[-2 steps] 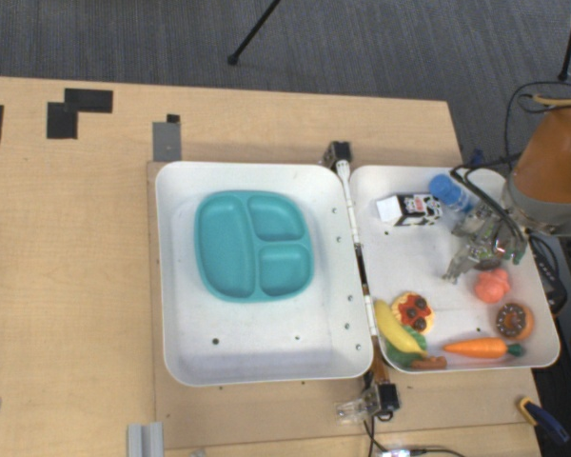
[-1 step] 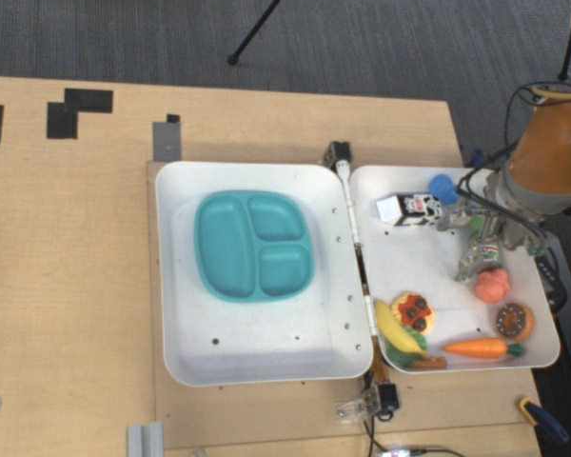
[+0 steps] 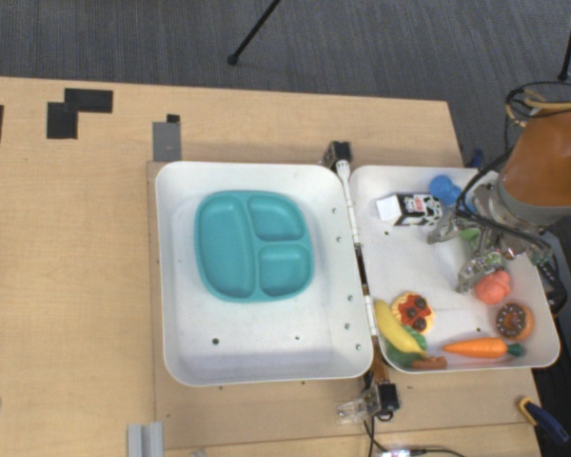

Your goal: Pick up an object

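Note:
My gripper hangs over the right bin, its metal fingers pointing down right beside a pink-red round toy. The view does not show whether it grips that toy. In the same bin lie a banana, a small pizza-like toy, a carrot, a chocolate doughnut, a black-and-white carton and a blue object. The orange-banded wrist looms above the bin's far right.
The left bin holds a teal divided plate. A metal clip and hinge strip run between the bins. Black patches mark the wooden bench at the far left. Cables lie near the bench's front edge.

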You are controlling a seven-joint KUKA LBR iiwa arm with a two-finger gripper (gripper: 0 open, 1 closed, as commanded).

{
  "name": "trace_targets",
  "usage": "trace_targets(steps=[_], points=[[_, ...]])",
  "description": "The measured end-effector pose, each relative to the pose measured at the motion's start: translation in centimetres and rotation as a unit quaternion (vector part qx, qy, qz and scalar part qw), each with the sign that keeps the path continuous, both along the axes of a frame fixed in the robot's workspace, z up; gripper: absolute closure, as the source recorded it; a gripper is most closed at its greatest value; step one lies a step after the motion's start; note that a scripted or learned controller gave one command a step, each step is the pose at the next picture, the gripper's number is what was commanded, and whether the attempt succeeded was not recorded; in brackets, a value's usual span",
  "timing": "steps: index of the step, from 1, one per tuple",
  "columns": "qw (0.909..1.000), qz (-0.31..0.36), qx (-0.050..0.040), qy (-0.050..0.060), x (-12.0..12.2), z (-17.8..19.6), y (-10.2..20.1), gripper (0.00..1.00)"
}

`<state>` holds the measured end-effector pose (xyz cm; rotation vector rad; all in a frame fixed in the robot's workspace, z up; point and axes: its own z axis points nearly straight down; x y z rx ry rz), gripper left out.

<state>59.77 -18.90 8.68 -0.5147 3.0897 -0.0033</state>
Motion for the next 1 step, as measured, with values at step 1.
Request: trace_targets(steps=[1], points=[[0.9988,0.049,-0.0001,0.001,2.68,-0.11,-1.63,0.00]])
